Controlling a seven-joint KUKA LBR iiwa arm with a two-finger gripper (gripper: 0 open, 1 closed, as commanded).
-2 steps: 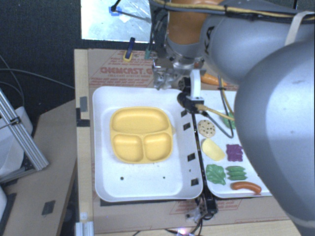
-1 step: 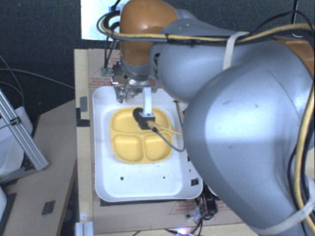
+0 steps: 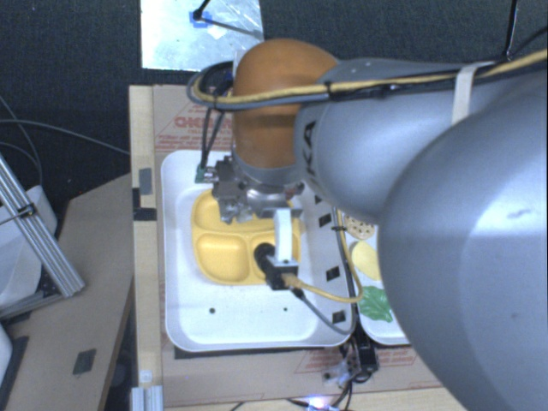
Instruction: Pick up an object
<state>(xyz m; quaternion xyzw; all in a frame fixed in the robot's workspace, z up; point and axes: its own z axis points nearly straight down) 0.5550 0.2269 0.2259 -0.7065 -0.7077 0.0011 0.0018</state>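
A yellow moulded tray (image 3: pixel 224 255) with several hollows lies in the left white bin (image 3: pixel 223 324), toward its far side. My gripper (image 3: pixel 250 205) hangs straight down over the tray's far right part, under the orange band of the wrist. The wrist hides the gripper's tips and the part of the tray below them. Whether the gripper touches the tray cannot be told.
The right bin (image 3: pixel 390 336) is mostly covered by the grey arm. A pale yellow piece (image 3: pixel 366 259), a green leafy piece (image 3: pixel 375 302) and a speckled round piece (image 3: pixel 360 228) show in it. A cardboard sheet (image 3: pixel 175 122) lies under both bins.
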